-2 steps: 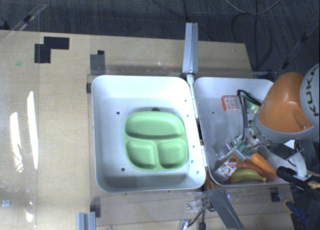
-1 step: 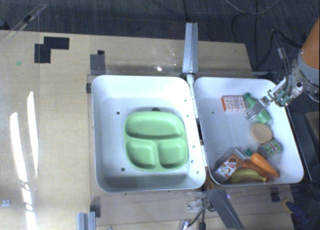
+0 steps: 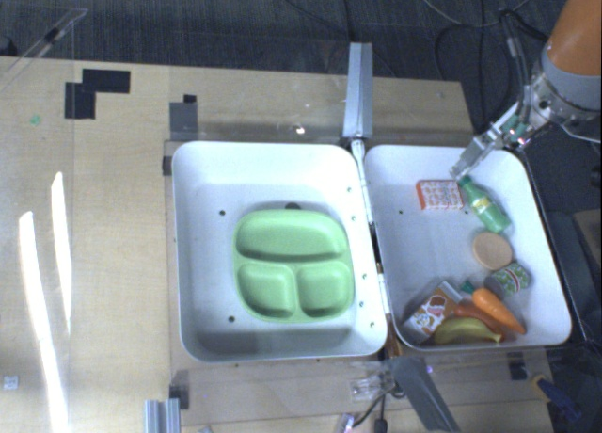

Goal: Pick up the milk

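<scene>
Milk: most likely the small orange-and-white carton (image 3: 439,196) lying flat near the upper middle of the right bin (image 3: 541,205); its label is too small to read, so this is a judgement.
Neighbours: a green bottle (image 3: 487,208) lies just beside the carton's right edge, which leaves little room for a finger on that side.
Gripper (image 3: 467,164): it hangs above the carton's upper right corner, tilted, reaching in from the right. How far the pincer is open cannot be told, and nothing is seen held in it.
Other carton: a second small box with a printed face (image 3: 428,316) lies low in the same bin, crowded by a banana (image 3: 467,331) and a carrot (image 3: 496,310).
Left bin (image 3: 188,233): it bears a green divided tray (image 3: 293,264), well apart from the work.
Stage: approach, with the grasp not yet made.
</scene>
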You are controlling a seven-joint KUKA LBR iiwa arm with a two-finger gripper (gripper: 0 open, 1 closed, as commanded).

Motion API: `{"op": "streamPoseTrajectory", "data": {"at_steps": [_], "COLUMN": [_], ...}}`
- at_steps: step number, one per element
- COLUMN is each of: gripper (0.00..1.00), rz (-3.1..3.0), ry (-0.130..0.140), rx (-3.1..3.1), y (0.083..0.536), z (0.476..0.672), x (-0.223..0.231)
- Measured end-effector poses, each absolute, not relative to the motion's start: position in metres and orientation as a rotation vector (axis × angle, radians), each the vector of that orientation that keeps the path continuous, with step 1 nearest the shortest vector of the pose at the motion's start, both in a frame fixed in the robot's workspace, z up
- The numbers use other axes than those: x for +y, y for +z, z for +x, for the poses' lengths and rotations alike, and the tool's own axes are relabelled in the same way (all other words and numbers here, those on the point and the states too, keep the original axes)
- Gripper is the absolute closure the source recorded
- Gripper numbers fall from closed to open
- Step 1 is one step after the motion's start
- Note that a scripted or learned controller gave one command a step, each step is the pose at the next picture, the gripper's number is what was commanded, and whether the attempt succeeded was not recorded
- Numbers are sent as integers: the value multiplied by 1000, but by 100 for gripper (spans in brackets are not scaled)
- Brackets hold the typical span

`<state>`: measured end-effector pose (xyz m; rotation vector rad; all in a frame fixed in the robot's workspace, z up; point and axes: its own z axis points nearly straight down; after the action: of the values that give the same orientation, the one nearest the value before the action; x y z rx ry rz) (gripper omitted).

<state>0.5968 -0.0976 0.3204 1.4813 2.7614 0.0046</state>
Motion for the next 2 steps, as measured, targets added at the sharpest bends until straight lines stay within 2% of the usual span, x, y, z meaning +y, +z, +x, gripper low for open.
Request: {"op": "streamPoseTrajectory", "data": {"at_steps": [1, 2], "gripper": [0, 0], "rz": [1616, 1661], "ry": [2, 4], "rx": [2689, 2662], "y": [210, 186], "z": [525, 494], "x": [-163, -90]}}
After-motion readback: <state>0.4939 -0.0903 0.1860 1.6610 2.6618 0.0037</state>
